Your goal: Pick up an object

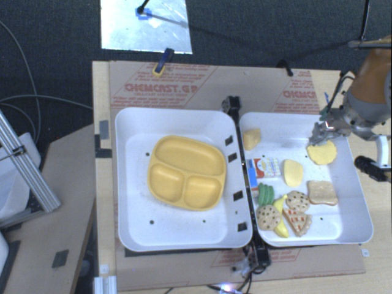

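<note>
The gripper is sitting low over the back right of the right bin, right at the top edge of a round yellow disc, and honestly I can't tell its state from this angle. The rest of the toy food is lying in that same bin: a yellow wedge, a carton, a pale oval, toast, cookies and a green piece. A yellow tray is taking up the left bin.
</note>
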Robot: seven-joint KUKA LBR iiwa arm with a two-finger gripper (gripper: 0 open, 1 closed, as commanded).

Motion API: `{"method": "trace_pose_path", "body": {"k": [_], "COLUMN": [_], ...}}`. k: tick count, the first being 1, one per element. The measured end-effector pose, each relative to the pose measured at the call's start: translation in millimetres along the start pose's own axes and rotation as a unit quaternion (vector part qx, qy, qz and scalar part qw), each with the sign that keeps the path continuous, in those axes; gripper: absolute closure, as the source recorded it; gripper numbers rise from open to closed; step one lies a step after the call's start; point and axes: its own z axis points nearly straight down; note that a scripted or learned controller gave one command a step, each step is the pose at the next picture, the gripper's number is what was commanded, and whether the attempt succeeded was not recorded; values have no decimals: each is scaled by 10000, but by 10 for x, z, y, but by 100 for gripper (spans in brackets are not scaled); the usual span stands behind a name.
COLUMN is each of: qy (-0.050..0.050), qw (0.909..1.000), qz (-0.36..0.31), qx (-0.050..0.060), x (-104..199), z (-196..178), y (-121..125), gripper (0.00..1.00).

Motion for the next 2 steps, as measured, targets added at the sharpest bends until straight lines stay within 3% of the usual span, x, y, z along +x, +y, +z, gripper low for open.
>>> {"method": "trace_pose_path", "body": {"k": [1, 2], "qy": [6, -20], "qw": [10000, 10000], "qz": [-20, -36], "qx": [-12, -65], "x": [343, -180], "z": [690, -523], "y": [-360, 339], "gripper": [0, 0]}}
